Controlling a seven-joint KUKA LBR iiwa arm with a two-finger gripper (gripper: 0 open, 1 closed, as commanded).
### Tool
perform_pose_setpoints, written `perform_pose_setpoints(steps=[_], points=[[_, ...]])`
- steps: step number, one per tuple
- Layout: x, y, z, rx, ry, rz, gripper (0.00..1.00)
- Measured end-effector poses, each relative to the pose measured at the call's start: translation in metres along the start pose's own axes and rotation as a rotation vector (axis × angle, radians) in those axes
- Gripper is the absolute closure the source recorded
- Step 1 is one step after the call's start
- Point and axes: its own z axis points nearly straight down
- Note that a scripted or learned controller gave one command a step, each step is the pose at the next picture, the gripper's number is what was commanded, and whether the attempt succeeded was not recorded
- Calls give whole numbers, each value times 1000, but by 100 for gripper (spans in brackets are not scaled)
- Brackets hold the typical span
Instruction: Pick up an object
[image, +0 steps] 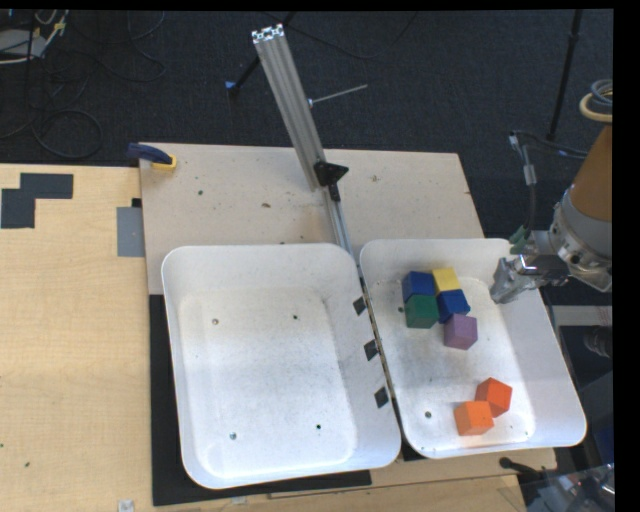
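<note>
The right bin holds a cluster of small cubes: a blue cube, a yellow cube, a second blue cube, a green cube and a purple cube. Two orange cubes lie near the bin's front. My gripper hangs over the right bin's far right part, to the right of the cluster and apart from it. Nothing shows between its fingers.
The left bin sits beside the right one, with black clips along the shared edge. A slanted aluminium post rises behind the bins. A blue-and-yellow clamp lies at the board's far left corner.
</note>
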Motion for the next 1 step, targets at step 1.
perform_pose_setpoints(steps=[1], points=[[55, 17, 4, 5, 3, -4, 100]])
